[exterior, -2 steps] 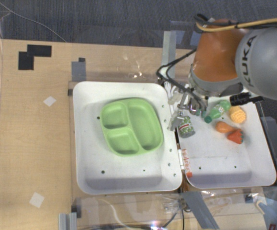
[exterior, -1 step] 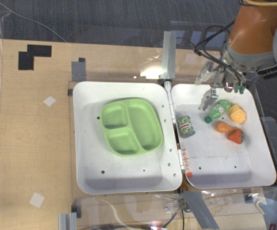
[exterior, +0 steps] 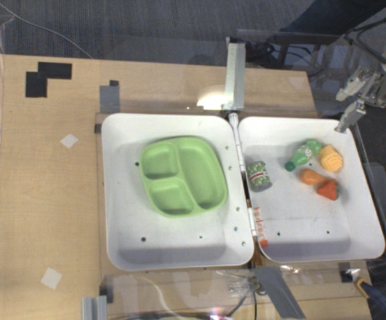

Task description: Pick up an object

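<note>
Jaws (exterior: 350, 120) are hovering at the right bin's (exterior: 313, 235) far corner — whether apart or together cannot be told — while the toy food, green bottle (exterior: 303, 155) and corn (exterior: 331, 159) included, is lying clustered nearby, unheld.

Counts, both bins
Two white bins (exterior: 126, 245) (exterior: 353, 242); one green plate (exterior: 181, 176); one can (exterior: 259, 176); one green bottle (exterior: 303, 155); one corn (exterior: 331, 159); one carrot (exterior: 312, 177); one strawberry (exterior: 328, 191).

Just 1 camera is used here, mounted fixed above the surface (exterior: 46, 199) and angled down at a slant. Both white bins (exterior: 123, 245) are taken in from fairly far back.
</note>
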`<state>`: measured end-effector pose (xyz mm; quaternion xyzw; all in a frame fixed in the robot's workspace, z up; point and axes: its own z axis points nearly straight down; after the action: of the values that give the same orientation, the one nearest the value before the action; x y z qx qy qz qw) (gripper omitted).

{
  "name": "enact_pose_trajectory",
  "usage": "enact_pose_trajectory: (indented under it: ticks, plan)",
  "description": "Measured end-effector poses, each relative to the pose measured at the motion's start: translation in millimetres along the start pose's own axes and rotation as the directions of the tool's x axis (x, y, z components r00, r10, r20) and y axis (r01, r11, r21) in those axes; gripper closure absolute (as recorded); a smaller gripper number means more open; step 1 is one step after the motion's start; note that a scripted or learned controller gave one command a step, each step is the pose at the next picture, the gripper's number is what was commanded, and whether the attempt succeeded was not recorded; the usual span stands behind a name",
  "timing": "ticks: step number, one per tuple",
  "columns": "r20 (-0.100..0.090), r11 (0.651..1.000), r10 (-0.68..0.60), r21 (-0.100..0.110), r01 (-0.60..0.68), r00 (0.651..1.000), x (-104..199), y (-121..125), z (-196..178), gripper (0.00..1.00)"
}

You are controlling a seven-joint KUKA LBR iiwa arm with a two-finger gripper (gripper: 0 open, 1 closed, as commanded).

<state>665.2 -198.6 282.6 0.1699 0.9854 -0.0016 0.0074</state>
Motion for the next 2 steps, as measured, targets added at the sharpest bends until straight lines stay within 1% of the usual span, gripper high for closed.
enact_pose_trajectory:
  ticks: [1,2]
  plan:
    - [-0.015,0.899,0.438,0.006,-0.438,0.899,64.8,0.6,144.4,0.00]
    - [0.016,0.704,0.710,-0.023,-0.710,0.704,49.8,33.2,166.2,0.00]
